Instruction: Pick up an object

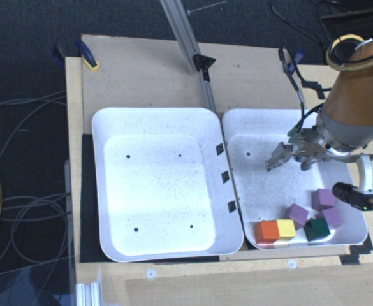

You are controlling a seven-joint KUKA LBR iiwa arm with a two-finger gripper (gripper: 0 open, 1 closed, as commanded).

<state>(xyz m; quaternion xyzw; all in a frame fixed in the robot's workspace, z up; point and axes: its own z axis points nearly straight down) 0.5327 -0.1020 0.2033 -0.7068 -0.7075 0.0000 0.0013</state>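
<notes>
You are viewing the hand (290, 159) hovering over the right bin (250, 190) with its fingers apparently spread, gripping nothing. The blocks (299, 220) are sitting well apart from it, clustered in the bin's near corner.

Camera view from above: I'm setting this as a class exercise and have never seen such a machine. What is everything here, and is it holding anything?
One camera looks down at a slant on a bench bearing two white bins. The grey and orange arm reaches in from the right; its gripper hangs over the right bin, fingers apart, with nothing between them. Small blocks cluster in that bin's near corner: orange, yellow, green and three purple ones. The left bin sits beside it.
</notes>
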